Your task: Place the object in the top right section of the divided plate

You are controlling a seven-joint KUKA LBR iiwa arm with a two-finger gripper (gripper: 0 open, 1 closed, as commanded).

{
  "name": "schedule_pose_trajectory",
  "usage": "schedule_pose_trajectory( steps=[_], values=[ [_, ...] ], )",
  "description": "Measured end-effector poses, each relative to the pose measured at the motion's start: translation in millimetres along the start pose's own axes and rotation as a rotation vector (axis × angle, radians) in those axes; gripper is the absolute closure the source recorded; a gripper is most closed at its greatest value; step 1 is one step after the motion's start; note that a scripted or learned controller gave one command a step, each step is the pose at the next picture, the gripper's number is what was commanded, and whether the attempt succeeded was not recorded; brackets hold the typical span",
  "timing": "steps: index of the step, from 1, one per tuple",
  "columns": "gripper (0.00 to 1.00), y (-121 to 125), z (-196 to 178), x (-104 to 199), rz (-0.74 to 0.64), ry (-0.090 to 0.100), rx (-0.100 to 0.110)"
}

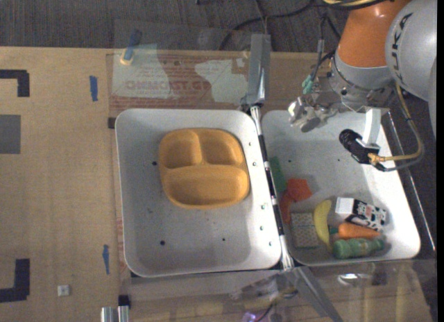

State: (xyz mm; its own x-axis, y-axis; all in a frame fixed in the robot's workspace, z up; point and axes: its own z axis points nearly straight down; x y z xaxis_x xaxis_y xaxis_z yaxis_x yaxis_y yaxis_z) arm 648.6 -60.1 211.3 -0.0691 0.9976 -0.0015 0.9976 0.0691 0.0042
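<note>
The gripper (310, 114) hovers over the upper part of the right bin (406, 196); I cannot tell its state. Nothing is picked yet. Objects (340, 223) cluster lower right; the yellow divided plate (203, 168) waits centre-left.

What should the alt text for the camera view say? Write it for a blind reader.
A grey and orange robot arm holds its gripper above the far end of the right bin, away from the toy foods piled at the near end, including a banana and a carrot. An orange divided plate sits in the left bin.
</note>
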Motion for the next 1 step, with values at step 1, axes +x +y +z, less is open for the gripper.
schedule_pose_trajectory(
  steps=[1],
  values=[
    [1.00,22.3,-27.3,49.6,0.022,0.001,0.001]
  ],
)
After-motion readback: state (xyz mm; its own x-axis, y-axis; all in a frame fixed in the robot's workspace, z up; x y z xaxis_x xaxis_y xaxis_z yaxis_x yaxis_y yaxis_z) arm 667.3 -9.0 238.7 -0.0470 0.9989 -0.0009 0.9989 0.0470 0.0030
